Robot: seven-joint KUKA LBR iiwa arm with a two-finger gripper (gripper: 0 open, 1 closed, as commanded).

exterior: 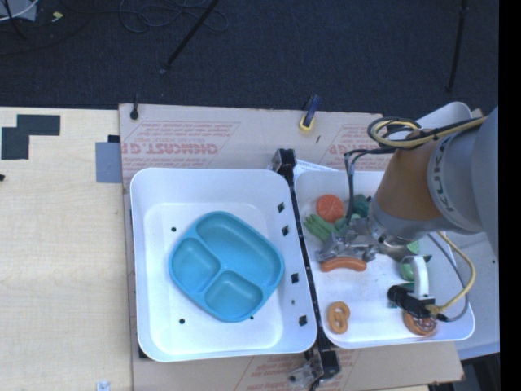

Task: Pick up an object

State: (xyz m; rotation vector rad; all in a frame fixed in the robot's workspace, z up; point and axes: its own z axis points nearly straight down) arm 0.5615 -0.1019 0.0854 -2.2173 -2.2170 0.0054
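My gripper (348,248) is low in the right bin (370,337), near its left side. It hangs right above an orange-red sausage (343,265) lying flat on the bin floor, and I cannot tell whether it touches it. A green leafy piece (319,226) lies just left of the gripper. A round red-orange tomato (330,208) sits behind that. The arm's orange band (407,187) and grey wrist cover the bin's back right part.
A tan pretzel (338,317) lies near the right bin's front edge, and a brown round item (420,325) at its front right corner. A blue divided plate (225,265) lies in the left bin (155,218). A black divider (298,251) separates the bins.
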